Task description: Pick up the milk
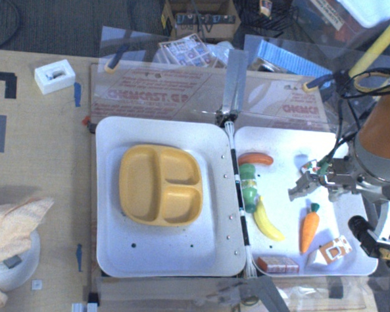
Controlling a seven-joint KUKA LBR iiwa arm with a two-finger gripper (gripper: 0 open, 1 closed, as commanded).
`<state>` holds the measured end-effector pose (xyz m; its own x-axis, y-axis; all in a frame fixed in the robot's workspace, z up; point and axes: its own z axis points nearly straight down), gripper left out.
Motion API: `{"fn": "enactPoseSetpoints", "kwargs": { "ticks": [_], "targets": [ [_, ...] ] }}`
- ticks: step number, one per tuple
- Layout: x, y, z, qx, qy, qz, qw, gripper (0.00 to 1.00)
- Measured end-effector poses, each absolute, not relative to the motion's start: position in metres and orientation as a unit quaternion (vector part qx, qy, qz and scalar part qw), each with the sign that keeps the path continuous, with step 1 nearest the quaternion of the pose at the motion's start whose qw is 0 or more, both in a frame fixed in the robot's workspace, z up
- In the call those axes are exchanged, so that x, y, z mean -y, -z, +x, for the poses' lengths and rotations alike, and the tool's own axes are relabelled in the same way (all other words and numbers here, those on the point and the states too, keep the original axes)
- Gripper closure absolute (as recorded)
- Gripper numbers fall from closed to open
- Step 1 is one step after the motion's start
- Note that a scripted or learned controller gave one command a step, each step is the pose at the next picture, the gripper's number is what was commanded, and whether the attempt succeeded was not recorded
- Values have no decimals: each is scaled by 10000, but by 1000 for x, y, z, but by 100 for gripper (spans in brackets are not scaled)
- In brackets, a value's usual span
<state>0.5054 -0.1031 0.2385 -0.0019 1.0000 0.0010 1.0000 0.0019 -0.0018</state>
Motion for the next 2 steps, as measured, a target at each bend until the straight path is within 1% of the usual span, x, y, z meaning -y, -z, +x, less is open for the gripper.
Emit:
{"fn": "enactPoseSetpoints", "kwargs": {
  "ticks": [1,2],
  "targets": [
    [165,-229,530,6971,6,-7170,-15,0],
    [171,-176,596,7533,6,-6577,-20,0]
  ]
}}
